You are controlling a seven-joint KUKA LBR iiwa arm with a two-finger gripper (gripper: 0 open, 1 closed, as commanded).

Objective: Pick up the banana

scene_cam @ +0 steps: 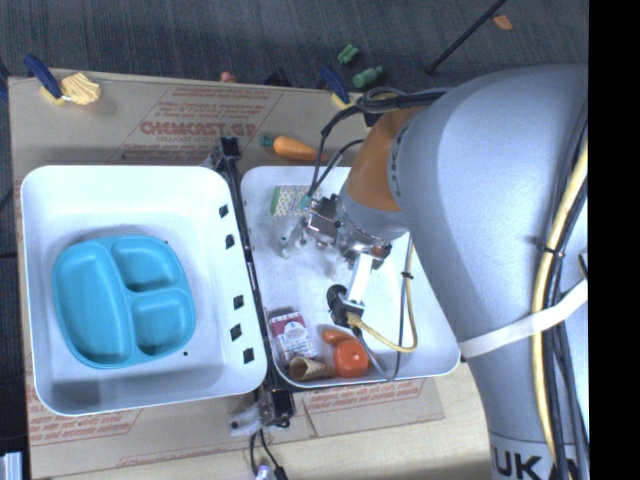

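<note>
My gripper point(296, 236) is low inside the right bin point(430, 308), over its upper left part, just below a small green-and-white patterned item point(289, 201). The grey arm and its orange band point(372, 173) cover much of that bin's right side. At the bin's front lie a red packet point(288, 332), an orange-red round fruit point(350, 356) and a brown cone-shaped piece point(310, 369). A thin yellow cable point(392, 344) loops from the wrist across this front corner. I cannot make out a banana among these things; part of the bin floor is hidden under the arm.
The left bin point(40, 268) holds a blue divided tray point(122, 296). An orange carrot point(294, 148) lies on the cardboard behind the right bin. A yellowish item with a blue clamp point(78, 89) sits at the far left corner of the bench.
</note>
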